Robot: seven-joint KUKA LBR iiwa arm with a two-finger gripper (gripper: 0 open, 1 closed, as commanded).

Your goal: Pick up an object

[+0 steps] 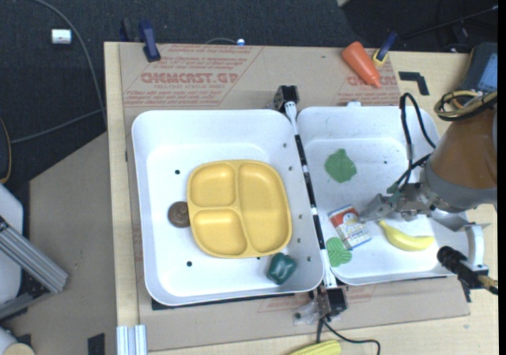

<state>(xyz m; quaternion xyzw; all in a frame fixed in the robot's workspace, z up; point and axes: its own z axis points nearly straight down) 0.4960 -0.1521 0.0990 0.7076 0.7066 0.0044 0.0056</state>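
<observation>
**Gripper low in the right bin beside a small card and a banana**

The two-finger gripper (371,209) sits low over the floor of the right white bin (371,120), its tip just beside one small red, white and blue card-like packet (349,228). Whether the packet lies between the fingers cannot be told, and the view does not settle whether the pincer is apart or together.

Just to the right of the packet lies one yellow banana (405,238), close under the grey wrist. One light green round piece (337,251) lies at the bin's near left corner, just below the packet. One larger dark green leafy piece (341,165) lies farther back in the same bin, well apart from the gripper. That makes four loose things in the right bin.

The left white bin (158,148) holds three: one yellow three-compartment plastic plate (239,208) in the middle, one brown round disc (179,213) touching the plate's left edge, and one dark green lumpy object (281,268) at the plate's near right corner.

On the bench behind the right bin lies one orange carrot-shaped toy (362,65).
</observation>
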